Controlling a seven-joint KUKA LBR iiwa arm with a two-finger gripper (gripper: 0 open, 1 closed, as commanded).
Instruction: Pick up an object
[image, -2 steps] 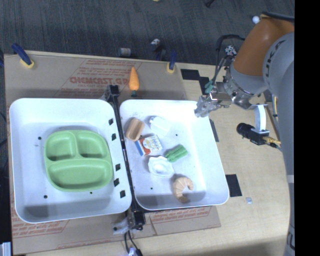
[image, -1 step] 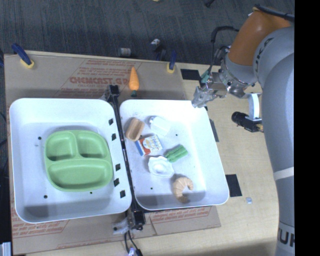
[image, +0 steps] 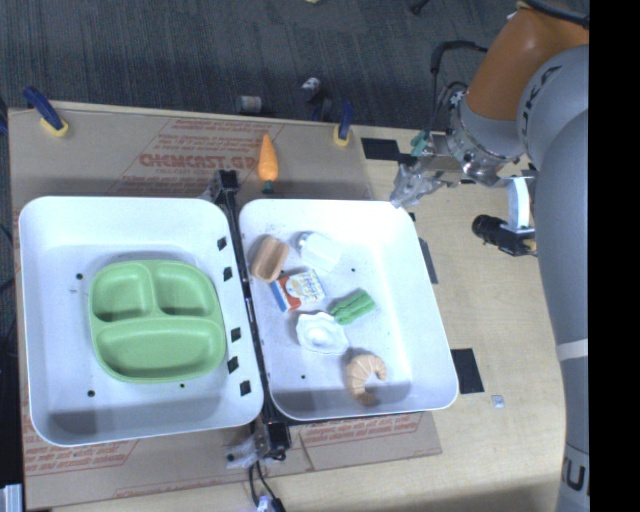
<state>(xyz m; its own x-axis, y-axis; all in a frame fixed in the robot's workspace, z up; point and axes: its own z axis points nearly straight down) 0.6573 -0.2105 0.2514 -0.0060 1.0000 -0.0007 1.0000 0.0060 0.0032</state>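
Dark carpet-like floor runs along the top, w/ a pale wood bench (image: 500, 330) below it and a brown cardboard sheet (image: 180, 150) w/ red print under two white bins. Taking the right bin (image: 425, 300) as landmark: the left bin (image: 50, 300) sits touching its left edge, holding a green divided plate (image: 156, 320) w/ three sections. An orange carrot-shaped toy (image: 267, 158) stands on the cardboard just above the right bin's top-left corner, outside it. Blue clamps (image: 46, 110) grip the cardboard edge, one far left and another (image: 344, 122) above the bin's top rim.

Inside the right bin, objs cluster left of centre: a tan bread-like piece (image: 268, 257) near the top-left, a clear/white plastic item (image: 315, 247) just right of it, a small red-white-blue packet (image: 301, 290) below those, a green ridged toy (image: 352, 306) right of the packet, a white cup-like piece (image: 321, 331) just below and touching the green one or nearly so, and a croissant toy (image: 364, 374) near the bottom rim.

Gripper (image: 410, 188) hangs above the bin's top-right corner, about over the rim, nothing between its fingers; whether they're spread or closed I can't tell at this res. Grey arm (image: 560, 200) w/ orange band (image: 515, 60) comes in from the right, beyond the bin. Black tape patches (image: 467, 370) lie on the bench right of the bin.
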